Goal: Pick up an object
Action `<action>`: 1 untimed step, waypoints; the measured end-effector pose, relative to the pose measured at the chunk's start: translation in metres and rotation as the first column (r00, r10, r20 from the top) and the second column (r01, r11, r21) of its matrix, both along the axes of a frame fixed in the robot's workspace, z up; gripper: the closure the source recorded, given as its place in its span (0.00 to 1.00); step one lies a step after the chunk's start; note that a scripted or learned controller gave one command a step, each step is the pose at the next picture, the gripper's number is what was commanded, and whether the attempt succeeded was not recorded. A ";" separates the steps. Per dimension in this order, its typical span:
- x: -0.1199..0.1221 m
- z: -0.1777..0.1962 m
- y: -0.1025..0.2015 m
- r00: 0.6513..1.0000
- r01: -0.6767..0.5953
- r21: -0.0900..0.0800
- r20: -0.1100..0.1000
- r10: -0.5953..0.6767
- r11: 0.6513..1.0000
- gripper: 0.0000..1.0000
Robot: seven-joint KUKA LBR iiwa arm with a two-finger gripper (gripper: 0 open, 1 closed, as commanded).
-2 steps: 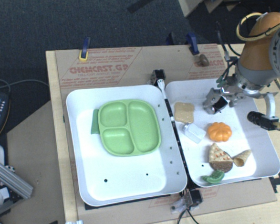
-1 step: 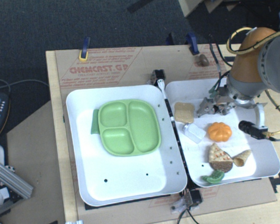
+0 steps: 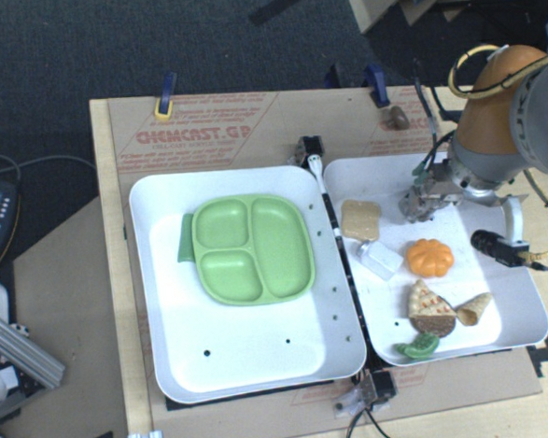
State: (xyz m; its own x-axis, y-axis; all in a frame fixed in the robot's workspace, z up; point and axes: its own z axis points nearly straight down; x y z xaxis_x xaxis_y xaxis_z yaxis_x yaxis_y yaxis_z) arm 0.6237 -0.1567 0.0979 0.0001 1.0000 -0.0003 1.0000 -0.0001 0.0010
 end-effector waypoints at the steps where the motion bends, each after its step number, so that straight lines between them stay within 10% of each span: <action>1: -0.004 0.045 -0.002 1.000 0.001 -0.002 0.005 -0.001 1.000 1.00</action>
State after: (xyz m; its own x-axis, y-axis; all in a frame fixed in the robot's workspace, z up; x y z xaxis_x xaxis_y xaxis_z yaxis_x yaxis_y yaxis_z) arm 0.6200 -0.1582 0.1426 0.0012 1.0000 -0.0019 1.0000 -0.0012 0.0056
